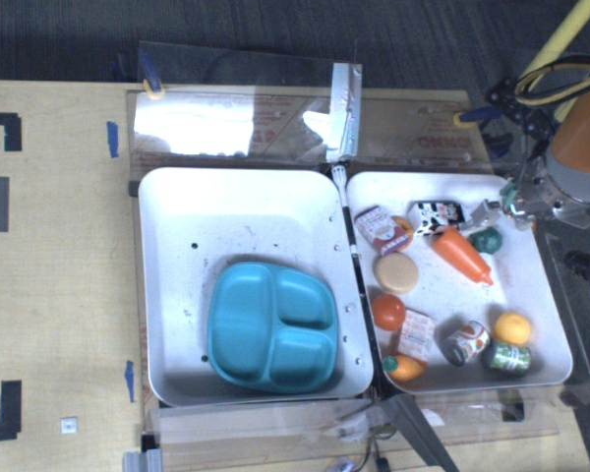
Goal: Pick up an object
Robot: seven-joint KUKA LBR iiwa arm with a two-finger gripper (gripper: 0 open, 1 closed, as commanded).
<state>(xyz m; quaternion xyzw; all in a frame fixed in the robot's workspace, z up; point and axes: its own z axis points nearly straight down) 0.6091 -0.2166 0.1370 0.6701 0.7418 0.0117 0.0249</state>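
The right bin (551, 293) holds several small things. An orange carrot (462, 254) lies near its far side, next to a black-and-white carton (436, 213) and a small teal piece (487, 241). Further left are a pink-and-white packet (376, 224), a tan round biscuit (397, 273) and a red tomato (387, 312). Along the near side sit a flat packet (416, 334), a small orange fruit (405, 367), a tipped can (466, 342), a yellow lemon (512, 328) and a green can (508, 359). My gripper (512, 203) hangs over the bin's far right corner, just right of the carton, with nothing seen in it.
A blue compartment tray (273, 327) lies in the left bin (177, 224). A clear panel with a metal post (345, 111) stands behind the bins. Cables and a yellow hose (556, 52) run at the upper right near the arm.
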